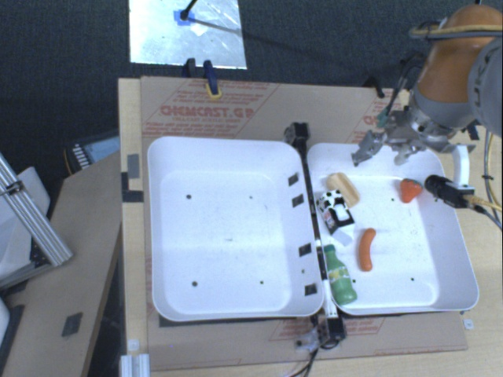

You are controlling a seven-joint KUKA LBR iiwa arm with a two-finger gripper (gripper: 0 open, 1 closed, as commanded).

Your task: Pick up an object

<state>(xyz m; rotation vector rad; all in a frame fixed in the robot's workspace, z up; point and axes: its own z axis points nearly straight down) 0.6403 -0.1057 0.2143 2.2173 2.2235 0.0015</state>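
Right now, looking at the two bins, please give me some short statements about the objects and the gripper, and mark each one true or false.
1. The green bottle lies in the right bin. True.
2. The orange sausage lies in the left bin. False: it lies in the right bin.
3. The gripper hangs above the right bin's far edge. True.
4. The gripper holds the red piece. False: that piece lies on the bin floor, apart from the gripper.

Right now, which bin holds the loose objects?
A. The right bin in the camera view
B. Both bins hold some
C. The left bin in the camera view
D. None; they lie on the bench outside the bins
A: the green bottle, orange sausage-shaped piece, tan bread-like piece, black-and-white item and red-orange piece all lie in the right bin.
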